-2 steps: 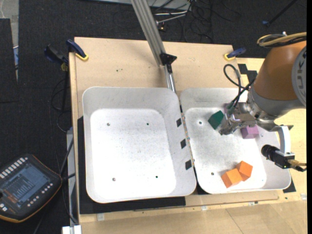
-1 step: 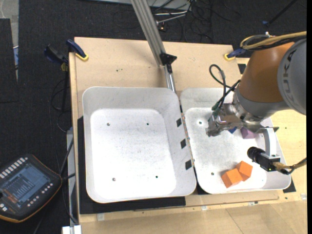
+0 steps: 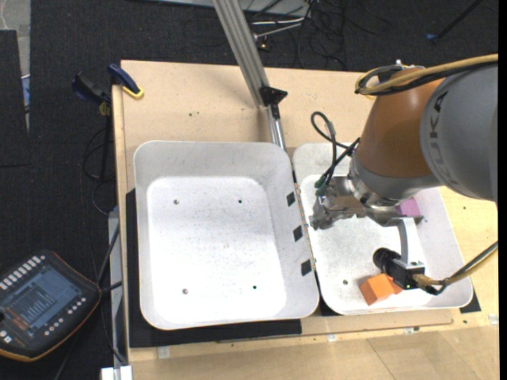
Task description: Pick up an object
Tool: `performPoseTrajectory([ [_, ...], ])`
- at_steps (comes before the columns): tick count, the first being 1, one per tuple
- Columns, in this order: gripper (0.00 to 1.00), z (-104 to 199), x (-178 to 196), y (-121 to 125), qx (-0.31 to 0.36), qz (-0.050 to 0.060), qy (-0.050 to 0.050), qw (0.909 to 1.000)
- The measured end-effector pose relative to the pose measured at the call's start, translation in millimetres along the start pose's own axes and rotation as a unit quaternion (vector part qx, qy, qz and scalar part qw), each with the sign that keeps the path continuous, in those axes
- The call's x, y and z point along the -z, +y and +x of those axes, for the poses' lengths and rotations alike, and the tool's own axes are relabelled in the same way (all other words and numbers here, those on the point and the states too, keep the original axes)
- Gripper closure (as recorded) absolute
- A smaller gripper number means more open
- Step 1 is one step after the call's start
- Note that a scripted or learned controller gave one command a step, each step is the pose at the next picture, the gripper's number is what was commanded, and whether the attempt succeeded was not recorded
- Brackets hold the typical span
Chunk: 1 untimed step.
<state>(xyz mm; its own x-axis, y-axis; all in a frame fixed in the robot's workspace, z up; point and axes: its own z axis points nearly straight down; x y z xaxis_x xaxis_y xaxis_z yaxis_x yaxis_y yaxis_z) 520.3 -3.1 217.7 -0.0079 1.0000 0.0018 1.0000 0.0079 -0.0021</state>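
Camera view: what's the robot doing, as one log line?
task: pick up object | pincer: over right bin, near its inner wall | orange block: in right bin, apart from pincer | pink thing: partly behind arm

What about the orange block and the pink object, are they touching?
Apart. The camera view shows a wide gap between the orange block and the pink object.

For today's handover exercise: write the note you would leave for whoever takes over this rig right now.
End effector: low in the right bin, by its left wall; open or shut cannot be told.
Things: orange block near that bin's lower edge in the view; pink object partly hidden under the arm.
Done: nothing visibly picked up.
Left: grasp one object and lift it.
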Motion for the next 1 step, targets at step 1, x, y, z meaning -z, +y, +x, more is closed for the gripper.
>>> performPoseTrajectory([
  [1, 1.00, 64.2, 3.9, -7.4, 0.001, -0.001, 0.000, 1.0000],
])
